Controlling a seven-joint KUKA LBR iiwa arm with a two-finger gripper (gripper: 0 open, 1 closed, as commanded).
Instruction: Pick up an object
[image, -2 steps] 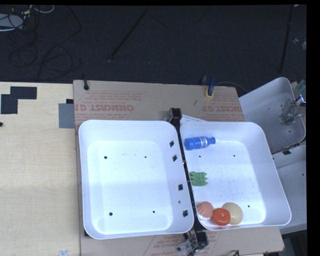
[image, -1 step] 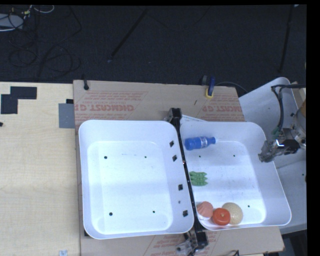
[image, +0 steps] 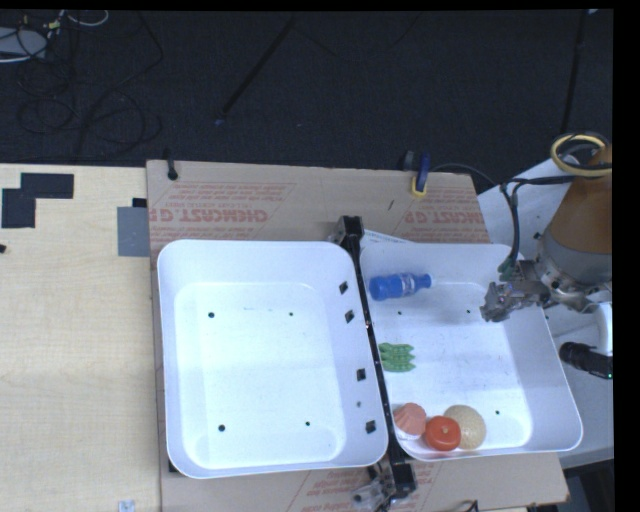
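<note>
1. The desk (image: 70, 330) carries 2 shallow white bins side by side; the left bin (image: 262, 258) and the right bin (image: 545, 350) meet along a black clip strip.
2. The right bin holds the candidates: a blue bottle (image: 399, 286) near its far-left corner, a small green piece (image: 396, 357) toward the middle left, and at the near edge a cluster of 3 touching round things, a pink one (image: 409, 417), a red one (image: 442, 433) and a tan one (image: 467, 424).
3. The pincer (image: 498, 303) hangs at the far-right side of the right bin, low over the floor near the rim. Nothing shows between its tips; whether they are spread or closed I cannot tell at this size.
4. The relation that matters: the blue bottle lies to the pincer's left in the camera view, at about the same depth, well apart from it. Its long axis runs roughly left to right, so it points nearly toward the pincer.
5. My judgement: the bottle is the nearest target, and a grasp across its narrow width would suit it.
</note>
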